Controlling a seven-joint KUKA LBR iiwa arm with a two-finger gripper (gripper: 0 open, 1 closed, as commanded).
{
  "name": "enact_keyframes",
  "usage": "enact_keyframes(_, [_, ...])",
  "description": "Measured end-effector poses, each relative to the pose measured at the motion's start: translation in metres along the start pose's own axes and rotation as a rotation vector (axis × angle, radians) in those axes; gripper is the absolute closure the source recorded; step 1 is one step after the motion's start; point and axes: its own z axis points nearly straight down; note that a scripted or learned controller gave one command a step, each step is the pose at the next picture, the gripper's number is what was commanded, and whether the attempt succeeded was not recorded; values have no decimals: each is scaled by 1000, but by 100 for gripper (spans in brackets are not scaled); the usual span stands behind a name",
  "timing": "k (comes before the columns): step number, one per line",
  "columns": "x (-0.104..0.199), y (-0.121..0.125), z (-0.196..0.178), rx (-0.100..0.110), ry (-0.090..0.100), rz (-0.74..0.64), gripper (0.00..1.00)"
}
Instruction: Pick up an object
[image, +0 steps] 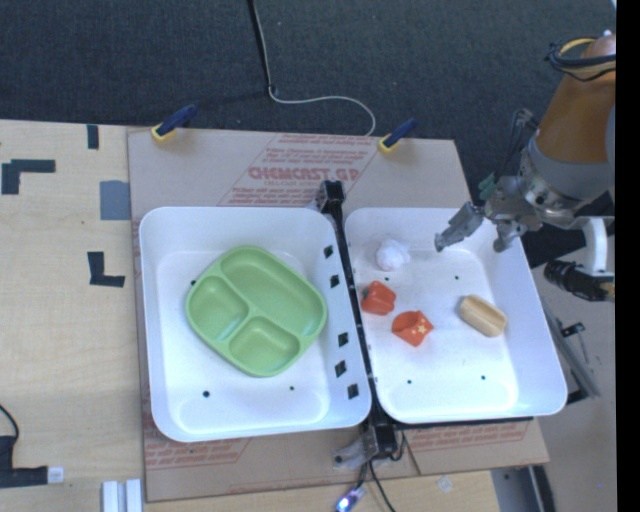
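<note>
The right bin (520, 385) holds a white crumpled object (392, 254), two red pieces (378, 298) (412, 327) and a tan bread-like roll (483, 316). My gripper (478, 229) hangs over the bin's far right part, above and to the right of the white object. Its two fingers (455, 228) are spread apart with nothing between them. The roll lies below the gripper, nearer the front.
The left bin (170, 400) holds a green divided plate (256, 310). A black divider with clips (340, 290) runs between the bins. A cable (300, 98) trails across the cardboard behind them. The arm's orange band (580, 110) rises at the right.
</note>
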Motion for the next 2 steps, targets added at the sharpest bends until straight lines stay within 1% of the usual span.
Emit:
enact_keyframes(1, [94,-56,79,12,5,-7,0])
enact_keyframes(2, [-13,-79,79,2,-2,9,0])
